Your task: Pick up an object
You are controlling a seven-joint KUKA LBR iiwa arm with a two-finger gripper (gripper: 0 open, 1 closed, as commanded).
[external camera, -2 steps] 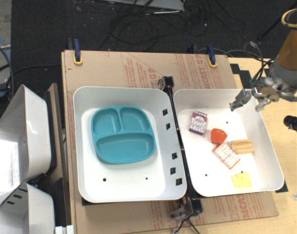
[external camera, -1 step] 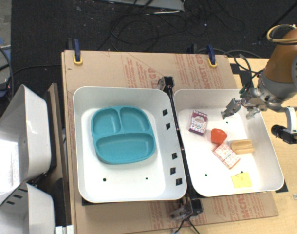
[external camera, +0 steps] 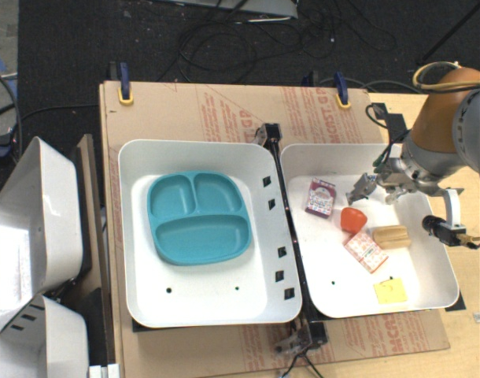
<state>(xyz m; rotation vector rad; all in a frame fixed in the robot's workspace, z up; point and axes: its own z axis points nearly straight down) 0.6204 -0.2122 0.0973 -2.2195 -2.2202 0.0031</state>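
While the arm (external camera: 448,124) leans in from the right, two white bins sit side by side on a brown board (external camera: 224,105). The left bin (external camera: 138,235) holds a blue plate (external camera: 199,217) with three parts. The plate lies flat, a bit toward the back of the bin.

The right bin (external camera: 429,290) holds five small things. A purple box (external camera: 320,198) lies near the back on the left. Next comes a red ball (external camera: 352,219), close to the middle. Just in front of the ball lies a pink and white pack (external camera: 364,251), and it touches or almost touches the ball. A tan block (external camera: 390,236) lies just right of the pack, touching it or nearly so. A yellow card (external camera: 390,290) lies flat near the front, apart from the rest.

At the back right of this bin is the claw (external camera: 371,186). It is just above and right of the red ball, near it but not on it. Its tips look spread apart, and nothing sits between them. I cannot tell how high it hangs over the bin floor.
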